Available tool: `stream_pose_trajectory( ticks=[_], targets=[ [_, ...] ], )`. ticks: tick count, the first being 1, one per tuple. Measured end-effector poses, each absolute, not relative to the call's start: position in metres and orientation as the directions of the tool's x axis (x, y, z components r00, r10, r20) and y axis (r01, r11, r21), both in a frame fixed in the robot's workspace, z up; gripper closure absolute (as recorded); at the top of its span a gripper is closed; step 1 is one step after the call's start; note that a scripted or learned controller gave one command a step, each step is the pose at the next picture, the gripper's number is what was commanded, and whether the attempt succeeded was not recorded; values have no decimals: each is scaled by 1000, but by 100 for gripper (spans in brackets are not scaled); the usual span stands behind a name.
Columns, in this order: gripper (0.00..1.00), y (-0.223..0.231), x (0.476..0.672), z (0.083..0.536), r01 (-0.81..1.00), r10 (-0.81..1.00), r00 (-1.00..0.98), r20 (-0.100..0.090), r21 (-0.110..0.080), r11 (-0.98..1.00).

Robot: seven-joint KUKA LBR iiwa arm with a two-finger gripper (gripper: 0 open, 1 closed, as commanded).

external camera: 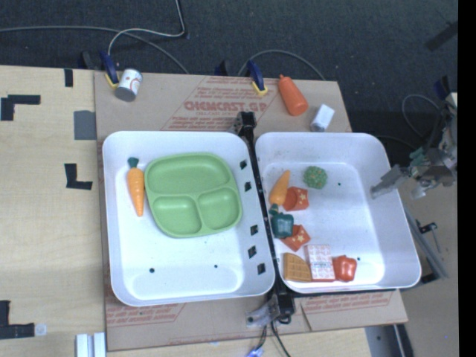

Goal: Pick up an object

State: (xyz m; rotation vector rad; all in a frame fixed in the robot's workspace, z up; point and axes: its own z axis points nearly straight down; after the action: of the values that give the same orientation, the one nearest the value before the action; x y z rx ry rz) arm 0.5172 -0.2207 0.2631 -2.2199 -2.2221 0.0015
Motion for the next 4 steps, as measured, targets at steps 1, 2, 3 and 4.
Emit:
stream_pose_trajectory(
  ticks=[1,2,3,4],
  targets=[
    [0,-186,621,112,1000,1000,-2,2,-5,2],
    [0,-120,633,86,1000,1000,-3,-1,2,3],
    [0,-121,669,86,1000,1000,-3,-1,3,3],
    [100,-121,670,97,1000,1000,-4,-3,4,4]
  ],
)
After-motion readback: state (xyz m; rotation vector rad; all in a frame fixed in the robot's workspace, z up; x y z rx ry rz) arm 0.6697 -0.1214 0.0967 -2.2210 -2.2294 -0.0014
